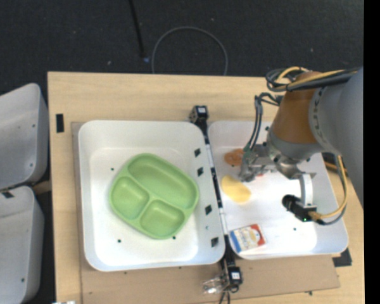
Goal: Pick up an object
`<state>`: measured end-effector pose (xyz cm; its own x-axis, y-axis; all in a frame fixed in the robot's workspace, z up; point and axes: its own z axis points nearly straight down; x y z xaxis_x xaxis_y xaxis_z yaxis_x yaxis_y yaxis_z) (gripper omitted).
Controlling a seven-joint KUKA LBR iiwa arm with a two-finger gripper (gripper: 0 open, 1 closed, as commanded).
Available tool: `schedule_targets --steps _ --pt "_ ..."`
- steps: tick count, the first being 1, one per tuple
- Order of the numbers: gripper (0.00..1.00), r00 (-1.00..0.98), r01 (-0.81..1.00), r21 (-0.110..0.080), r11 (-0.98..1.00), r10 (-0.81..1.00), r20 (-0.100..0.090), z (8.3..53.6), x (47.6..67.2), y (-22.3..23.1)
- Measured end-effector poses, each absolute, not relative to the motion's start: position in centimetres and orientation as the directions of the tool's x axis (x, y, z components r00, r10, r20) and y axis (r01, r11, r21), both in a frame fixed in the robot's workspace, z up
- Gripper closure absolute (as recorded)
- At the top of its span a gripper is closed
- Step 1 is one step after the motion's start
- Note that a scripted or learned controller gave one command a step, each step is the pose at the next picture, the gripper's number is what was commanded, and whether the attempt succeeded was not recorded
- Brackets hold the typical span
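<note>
In the right bin (pixel 316 242) lie a pale yellow rounded object (pixel 236 189), a small orange-brown object (pixel 233 158) and a red, white and blue packet (pixel 247 237). My gripper (pixel 251 167) hangs low over the bin's left part, between the orange-brown object and the yellow one, just above and right of the yellow one. The arm's grey and orange wrist (pixel 297 122) covers the bin's upper right. Nothing shows between the fingers from this angle.
The left bin (pixel 95 233) holds a green divided plate (pixel 153 195). A divider with black clips (pixel 210 189) runs between the bins. Cables (pixel 316 217) trail from the arm over the right bin. White chairs (pixel 12 144) stand left of the bench.
</note>
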<state>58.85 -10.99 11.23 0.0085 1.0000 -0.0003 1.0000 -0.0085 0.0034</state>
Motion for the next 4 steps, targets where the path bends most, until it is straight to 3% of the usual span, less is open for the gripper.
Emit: schedule_targets --steps 1,2,3,4 --pt "1.00 0.009 1.000 0.007 -0.009 1.000 -0.001 17.6 59.0 -11.7" --pt "1.00 0.005 1.000 0.004 -0.005 1.000 0.000 20.2 59.1 -11.8" --pt "1.00 -0.006 1.000 0.000 0.006 1.000 0.002 20.5 58.7 -6.4" --pt "1.00 -0.008 1.000 0.002 0.008 1.000 0.002 21.8 59.5 -0.3"
